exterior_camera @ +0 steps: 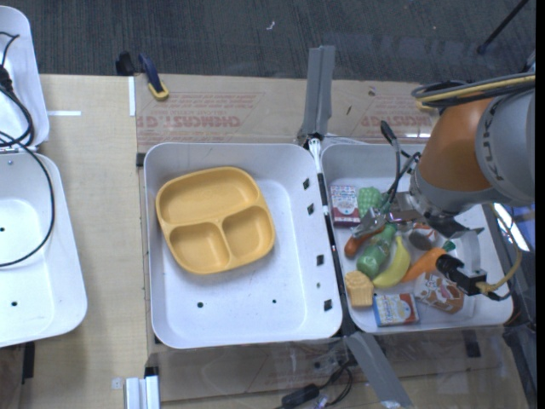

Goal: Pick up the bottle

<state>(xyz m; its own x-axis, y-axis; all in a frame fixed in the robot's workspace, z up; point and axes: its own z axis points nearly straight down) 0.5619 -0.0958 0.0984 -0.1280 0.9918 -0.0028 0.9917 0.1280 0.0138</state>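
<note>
bottle (376,257), green, is seen right of centre, long axis slanted, just below-left of the gripper (385,225), whose grip state cannot be told

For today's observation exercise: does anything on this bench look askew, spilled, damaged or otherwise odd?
Nothing looks spilled or broken. The yellow divided tray lies askew in the left bin. The right bin holds a crowded heap: green bottle, banana, small cartons, lying at mixed angles.
</note>
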